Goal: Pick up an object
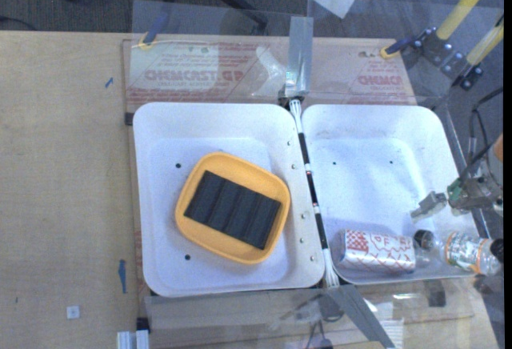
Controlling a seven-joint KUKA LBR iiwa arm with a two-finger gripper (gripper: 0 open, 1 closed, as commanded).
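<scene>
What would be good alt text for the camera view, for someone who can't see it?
Two shallow white bins sit side by side on a wooden bench, seen from above. The left bin holds a yellow dish with a dark ridged insert; the right bin holds a red-and-white patterned packet and a small bottle along its near edge. The gripper reaches in at the right bin's right side.

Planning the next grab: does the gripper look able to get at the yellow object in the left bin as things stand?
Probably yes. The yellow object lies flat in the left bin with nothing on it, open from above. The gripper sits at the right bin's far edge, so it must cross over.
</scene>
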